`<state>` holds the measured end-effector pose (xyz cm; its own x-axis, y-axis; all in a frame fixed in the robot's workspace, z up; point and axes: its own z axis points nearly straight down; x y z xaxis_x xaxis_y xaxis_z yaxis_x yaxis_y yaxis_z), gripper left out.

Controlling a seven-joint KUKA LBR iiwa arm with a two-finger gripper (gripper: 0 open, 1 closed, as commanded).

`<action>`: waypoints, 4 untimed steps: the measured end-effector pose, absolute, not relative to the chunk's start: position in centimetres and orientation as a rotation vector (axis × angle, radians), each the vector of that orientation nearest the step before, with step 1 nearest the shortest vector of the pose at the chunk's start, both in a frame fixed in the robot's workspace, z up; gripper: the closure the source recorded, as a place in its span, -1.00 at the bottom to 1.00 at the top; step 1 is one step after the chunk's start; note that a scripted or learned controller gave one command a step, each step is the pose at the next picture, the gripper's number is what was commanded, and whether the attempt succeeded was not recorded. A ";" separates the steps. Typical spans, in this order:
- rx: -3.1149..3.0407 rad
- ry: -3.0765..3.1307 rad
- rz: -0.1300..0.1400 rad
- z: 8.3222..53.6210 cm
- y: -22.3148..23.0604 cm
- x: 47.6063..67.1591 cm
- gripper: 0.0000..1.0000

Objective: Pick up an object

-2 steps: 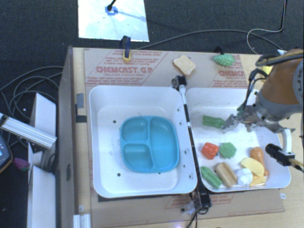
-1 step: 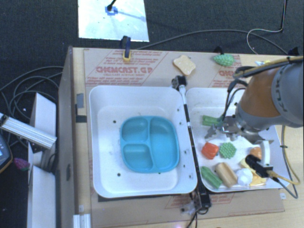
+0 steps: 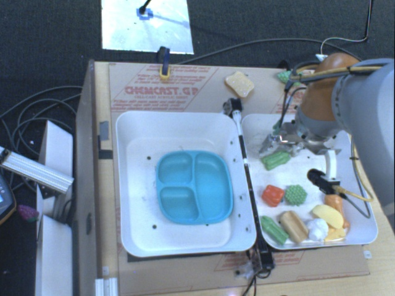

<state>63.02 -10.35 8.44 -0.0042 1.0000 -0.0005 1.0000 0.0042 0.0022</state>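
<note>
Dark carpet floor [image 3: 49,36] surrounds a cardboard-topped bench [image 3: 185,82]. A pale sheet [image 3: 147,17] lies beyond it. Black cables [image 3: 37,110] trail at left

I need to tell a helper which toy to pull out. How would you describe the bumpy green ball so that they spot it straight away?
Start at the right bin, the one full of toy food. Near its middle, right of the orange-red piece, lies the bumpy green ball. The other green pieces are long and smooth; this one alone is round and knobbly.

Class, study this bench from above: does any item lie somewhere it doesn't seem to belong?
Yes. A tan sponge-like piece lies on the cardboard behind the bins, outside both, while the other toy foods sit inside the right bin.
</note>
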 end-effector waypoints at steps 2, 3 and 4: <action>2.218 2.222 0.000 9.4 -13.8 59.4 -1.00; 2.215 2.223 0.002 10.5 -13.8 59.5 1.00; 2.216 2.223 0.003 10.5 -13.8 59.5 -1.00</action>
